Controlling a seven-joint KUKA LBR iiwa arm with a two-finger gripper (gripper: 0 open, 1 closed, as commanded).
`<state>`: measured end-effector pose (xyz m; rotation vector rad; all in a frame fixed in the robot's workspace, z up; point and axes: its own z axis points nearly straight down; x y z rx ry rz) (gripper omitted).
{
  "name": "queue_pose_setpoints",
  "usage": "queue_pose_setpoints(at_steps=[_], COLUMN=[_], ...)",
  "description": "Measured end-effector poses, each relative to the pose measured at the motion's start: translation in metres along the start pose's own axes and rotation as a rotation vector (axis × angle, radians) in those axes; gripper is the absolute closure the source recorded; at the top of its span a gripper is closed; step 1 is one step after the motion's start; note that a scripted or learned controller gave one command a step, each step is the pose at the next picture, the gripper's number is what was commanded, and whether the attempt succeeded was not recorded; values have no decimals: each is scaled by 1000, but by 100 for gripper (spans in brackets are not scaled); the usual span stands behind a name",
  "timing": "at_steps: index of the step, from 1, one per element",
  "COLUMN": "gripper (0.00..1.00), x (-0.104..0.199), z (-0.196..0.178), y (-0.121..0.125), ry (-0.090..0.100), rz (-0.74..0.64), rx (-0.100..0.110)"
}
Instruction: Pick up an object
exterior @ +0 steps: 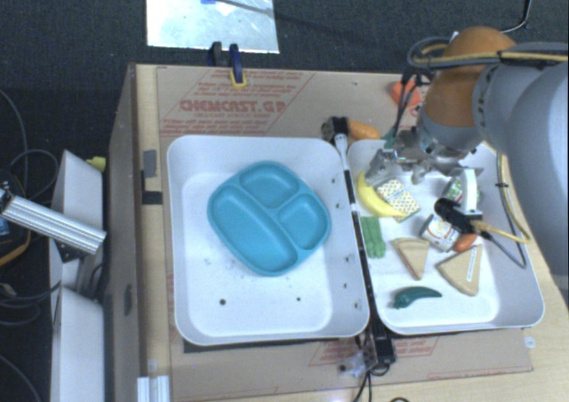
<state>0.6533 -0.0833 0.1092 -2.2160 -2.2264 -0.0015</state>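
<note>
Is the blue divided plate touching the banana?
Apart. The camera view shows the blue divided plate in the left bin and the banana in the right bin, bin walls between them.

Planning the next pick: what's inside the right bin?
In the right bin: a banana, green piece, two wedge slices, dark green pepper, small packets. The arm covers the bin's far corner.

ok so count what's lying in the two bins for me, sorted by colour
Blue: 1, divided plate
Yellow: 1, banana
Green: 2, flat green piece, dark green pepper
Tan: 2, wedges
Mixed colours: 2, patterned block, small can
Total: 8
</note>
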Motion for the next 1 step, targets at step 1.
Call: queue_pose_setpoints(at_steps=[1], gripper=[0], x=[-7], z=[14], y=[-11], ry=[0], rz=[2], rx=[-28])
